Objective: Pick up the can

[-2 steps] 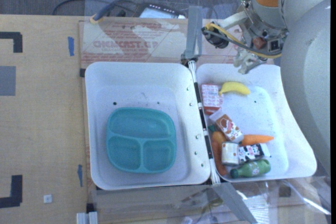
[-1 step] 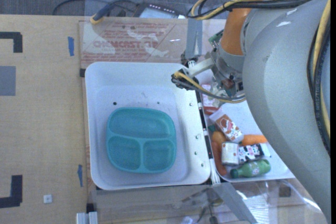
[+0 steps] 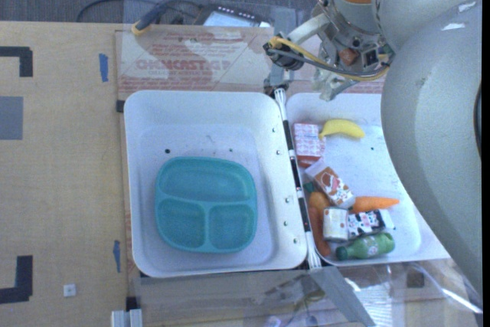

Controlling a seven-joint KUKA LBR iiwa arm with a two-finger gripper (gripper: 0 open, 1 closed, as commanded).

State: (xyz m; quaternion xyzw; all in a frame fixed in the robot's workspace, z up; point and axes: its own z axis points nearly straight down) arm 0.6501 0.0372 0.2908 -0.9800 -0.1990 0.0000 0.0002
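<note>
Can (image 3: 334,224), pale and squat, stands near the right bin's (image 3: 380,153) 6 o'clock rim, touching a black-and-white carton (image 3: 368,221) at its 3 o'clock and a green bottle (image 3: 367,246) at 5. A carrot (image 3: 375,203), banana (image 3: 342,129) and red-white pack (image 3: 308,142) share that bin. The left bin (image 3: 199,107) holds a teal divided plate (image 3: 205,204). The gripper (image 3: 337,80) hangs over the right bin's 12 o'clock rim; apart or together, I cannot tell. Bare floor lies between banana and carrot.
</note>
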